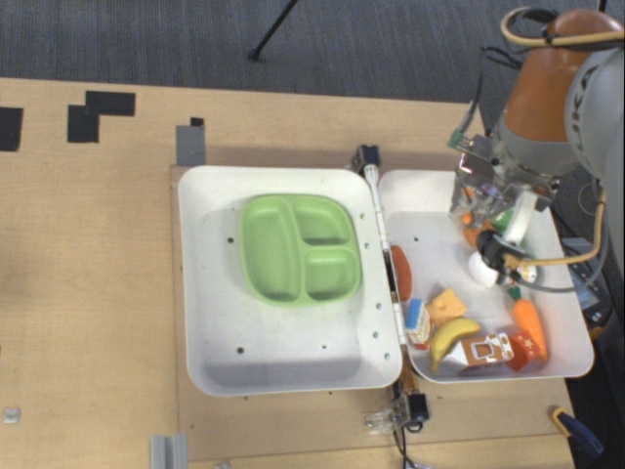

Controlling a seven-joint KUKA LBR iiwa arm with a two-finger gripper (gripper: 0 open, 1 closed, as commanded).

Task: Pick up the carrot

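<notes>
From the overhead camera, my fingers (485, 225) hung low in the right white plastic bin (576, 360); whether they were apart or together I could not tell. The tapered orange carrot (528, 322) lay nearer the camera than them, beside a juice carton (486, 350). I judged a clean descent needed clearance from carton and yellow banana (451, 337).

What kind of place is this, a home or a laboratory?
Probably a robotics laboratory: a grey arm reaches over two white bins on a wooden bench, with toy food such as a carrot for grasping trials.
</notes>
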